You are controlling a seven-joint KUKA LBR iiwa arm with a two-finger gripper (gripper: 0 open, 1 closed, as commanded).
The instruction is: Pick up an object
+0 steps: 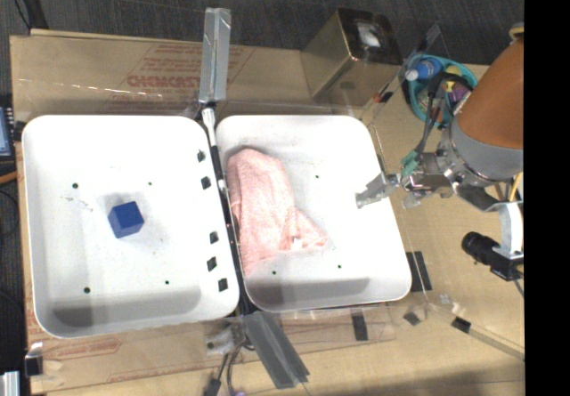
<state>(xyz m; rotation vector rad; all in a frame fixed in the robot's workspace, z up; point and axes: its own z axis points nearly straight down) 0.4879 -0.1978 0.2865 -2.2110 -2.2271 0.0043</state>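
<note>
A small blue cube [126, 218] sits in the left bin [53, 145], a little left of its middle. In the right bin [356, 141] a crumpled pink cloth [265, 209] lies along the left side, running from the back to past the middle. My gripper [372, 192] hangs over the right bin's right rim and points left, well apart from the cloth and holding nothing that I can see. The arm's grey wrist and orange band [494, 101] stand at the right.
A grey metal divider post [214, 56] rises at the back between the bins. A tan box [352, 52] stands behind the right bin. Coloured cables [436, 83] bunch near the wrist. Cardboard [107, 65] lies behind the left bin.
</note>
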